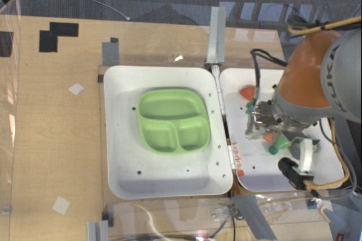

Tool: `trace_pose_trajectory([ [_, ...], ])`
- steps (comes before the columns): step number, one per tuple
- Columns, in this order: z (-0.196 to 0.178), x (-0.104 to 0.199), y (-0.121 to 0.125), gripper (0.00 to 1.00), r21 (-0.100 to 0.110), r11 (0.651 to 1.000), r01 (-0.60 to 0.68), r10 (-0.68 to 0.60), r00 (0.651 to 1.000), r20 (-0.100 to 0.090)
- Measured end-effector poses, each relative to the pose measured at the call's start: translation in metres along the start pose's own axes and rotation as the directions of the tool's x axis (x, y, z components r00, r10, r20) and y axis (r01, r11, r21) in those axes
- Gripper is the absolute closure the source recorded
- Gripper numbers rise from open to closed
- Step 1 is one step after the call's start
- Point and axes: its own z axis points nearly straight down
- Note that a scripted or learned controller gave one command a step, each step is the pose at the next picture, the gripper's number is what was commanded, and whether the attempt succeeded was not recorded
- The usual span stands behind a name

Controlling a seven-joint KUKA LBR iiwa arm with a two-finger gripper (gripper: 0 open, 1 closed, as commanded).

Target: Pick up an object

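My gripper (pixel 255 123) hangs low over the left part of the right bin (pixel 249 175), under the grey arm with its orange band. A small red-orange object (pixel 247 91) lies in that bin just behind the gripper. A teal-green object (pixel 279 146) and a small orange piece (pixel 268 136) lie right beside the gripper, on its front right. The wrist hides part of the bin floor.
The left bin (pixel 121 138) holds a green divided plate (pixel 172 120) with three compartments. A raised rim (pixel 223 121) separates the two bins. The wooden bench (pixel 51 121) spreads out to the left.
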Motion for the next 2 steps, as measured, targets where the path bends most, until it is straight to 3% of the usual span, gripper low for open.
trace_pose_trajectory([
  [1, -0.005, 0.054, -0.007, 1.0, 0.002, 0.988, -0.154, 0.154, 0.988, 0.0],
  [2, 0.008, 0.126, -0.015, 1.0, 0.003, 0.871, -0.491, 0.491, 0.871, 0.002],
])
